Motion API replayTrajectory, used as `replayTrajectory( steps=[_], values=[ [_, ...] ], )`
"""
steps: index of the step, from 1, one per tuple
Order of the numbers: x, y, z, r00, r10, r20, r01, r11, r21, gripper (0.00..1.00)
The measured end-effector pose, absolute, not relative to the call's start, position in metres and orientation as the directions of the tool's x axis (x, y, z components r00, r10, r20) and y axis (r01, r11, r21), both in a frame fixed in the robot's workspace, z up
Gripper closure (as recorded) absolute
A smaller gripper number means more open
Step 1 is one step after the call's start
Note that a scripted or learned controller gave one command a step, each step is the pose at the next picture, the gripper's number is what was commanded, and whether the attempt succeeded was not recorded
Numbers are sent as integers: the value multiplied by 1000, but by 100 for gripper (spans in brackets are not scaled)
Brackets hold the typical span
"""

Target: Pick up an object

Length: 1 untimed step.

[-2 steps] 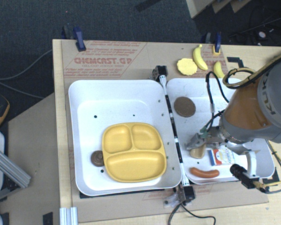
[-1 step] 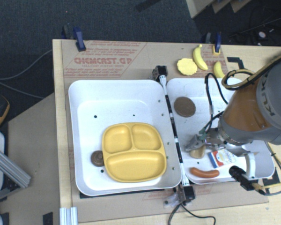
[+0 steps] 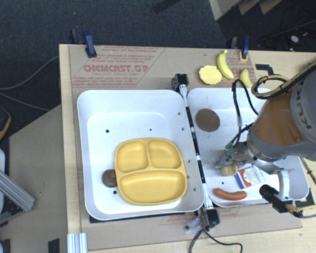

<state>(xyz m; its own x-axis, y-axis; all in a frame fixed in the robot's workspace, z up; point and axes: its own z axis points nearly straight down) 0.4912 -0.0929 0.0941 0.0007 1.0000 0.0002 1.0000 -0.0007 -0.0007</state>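
Left bin (image 3: 89, 141): yellow divided tray (image 3: 149, 170) lies flat; small brown disc (image 3: 109, 178) touches its left edge.
Right bin (image 3: 221, 96): brown disc (image 3: 207, 119), tan lump (image 3: 229, 169), carton (image 3: 248, 177), sausage (image 3: 230, 195).
Hand (image 3: 230, 154): low over the tan lump, likely lining up a grasp; opening and hold — cannot tell.
Desk (image 3: 121, 67): bananas (image 3: 225, 65) lie beyond the bins.

"CHEMCAST GP" on brown board (image 3: 116, 67) (red print)

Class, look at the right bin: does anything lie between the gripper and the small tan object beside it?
Nothing visible does. The gripper sits low in the right bin, with the small tan object directly below it in the camera view. The sausage and brown disc lie off to either side.
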Motion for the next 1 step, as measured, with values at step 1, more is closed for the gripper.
replayTrajectory(
  steps=[1],
  values=[
    [533,-22,190,-9,1000,0,1000,9,11,100]
  ],
)
